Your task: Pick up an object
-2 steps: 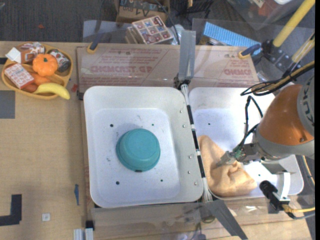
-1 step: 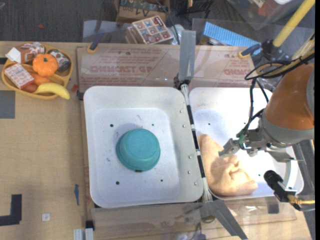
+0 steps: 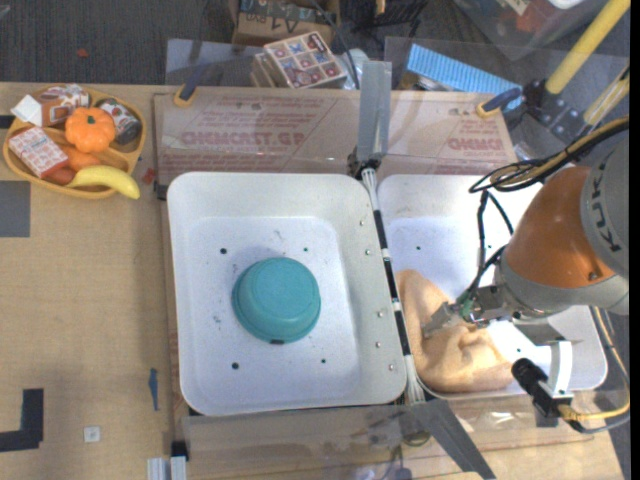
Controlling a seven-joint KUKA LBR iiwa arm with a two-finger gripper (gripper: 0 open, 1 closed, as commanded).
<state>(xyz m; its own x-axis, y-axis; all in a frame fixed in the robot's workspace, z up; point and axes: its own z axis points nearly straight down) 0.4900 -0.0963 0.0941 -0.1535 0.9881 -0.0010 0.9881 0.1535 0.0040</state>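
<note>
You see right bin (image 3: 440, 236) holding tan soft object (image 3: 455, 353) at its near-left corner. Teal bowl (image 3: 277, 299) sits upside down mid left bin (image 3: 195, 268). Gripper (image 3: 447, 317) over tan object; finger state unclear.

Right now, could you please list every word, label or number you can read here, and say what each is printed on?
"KU": on the grey arm, cut off at the edge.
Red print on the cardboard panels behind the bins: too blurred to read.
Patterned box and the packets in the fruit tray: too small to read.
</note>
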